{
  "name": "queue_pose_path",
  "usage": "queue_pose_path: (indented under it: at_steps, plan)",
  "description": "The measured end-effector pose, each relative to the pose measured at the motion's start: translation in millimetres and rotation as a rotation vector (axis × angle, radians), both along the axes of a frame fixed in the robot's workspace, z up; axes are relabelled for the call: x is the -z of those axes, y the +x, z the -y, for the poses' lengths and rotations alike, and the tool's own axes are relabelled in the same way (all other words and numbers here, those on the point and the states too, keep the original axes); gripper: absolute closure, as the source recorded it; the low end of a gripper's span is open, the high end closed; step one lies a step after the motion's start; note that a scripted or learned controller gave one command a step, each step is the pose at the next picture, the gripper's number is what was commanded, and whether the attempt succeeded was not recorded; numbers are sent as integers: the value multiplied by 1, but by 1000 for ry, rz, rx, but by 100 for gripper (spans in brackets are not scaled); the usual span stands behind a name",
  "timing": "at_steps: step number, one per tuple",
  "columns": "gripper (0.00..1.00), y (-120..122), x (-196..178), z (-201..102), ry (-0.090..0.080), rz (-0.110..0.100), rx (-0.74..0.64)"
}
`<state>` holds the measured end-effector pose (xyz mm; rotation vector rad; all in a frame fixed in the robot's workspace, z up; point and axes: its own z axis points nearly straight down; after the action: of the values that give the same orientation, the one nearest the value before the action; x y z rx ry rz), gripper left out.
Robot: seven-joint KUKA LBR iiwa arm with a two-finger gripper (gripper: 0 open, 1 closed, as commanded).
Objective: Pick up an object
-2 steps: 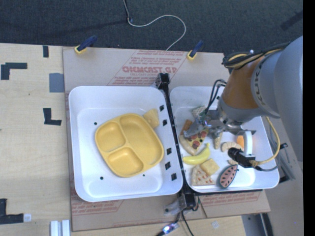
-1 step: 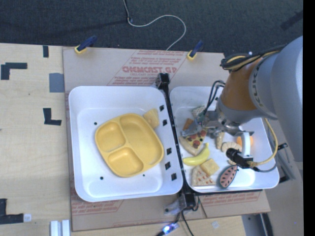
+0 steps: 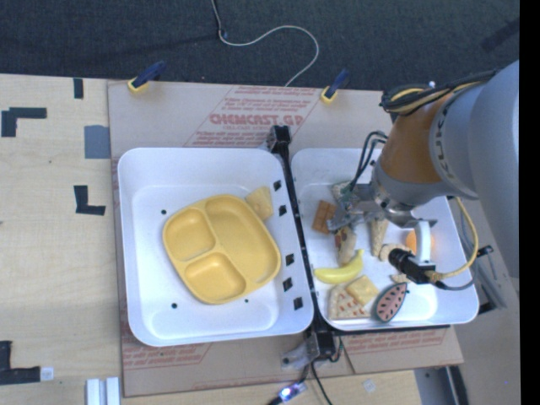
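Gripper [image 3: 353,218] is hanging low in the right bin [image 3: 447,315] | fingers' state: cannot tell | brown bread piece [image 3: 321,217] is lying just left, banana [image 3: 339,270] nearer, long axis left-right

The arm [image 3: 472,142] runs out past the right edge, so its upper part is cut off. Its wrist hangs over the right bin [image 3: 451,315] and hides part of that bin's floor and far wall. The gripper [image 3: 354,218] sits low among the food pieces, and its tips are too small and cluttered to read. A brown piece [image 3: 344,245] under it is partly covered, perhaps bread.
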<state>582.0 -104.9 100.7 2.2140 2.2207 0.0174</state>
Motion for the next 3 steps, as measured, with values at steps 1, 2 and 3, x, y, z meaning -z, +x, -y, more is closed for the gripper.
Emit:
queue_pose_path:
  at_steps: [1, 2, 3]
  plan:
    - [100, 1, -46, 8, -5, -10, 3]
    - [100, 2, -106, -1, -4, -7, 1]
    - [100, 2, -124, -1, -4, -11, 2]
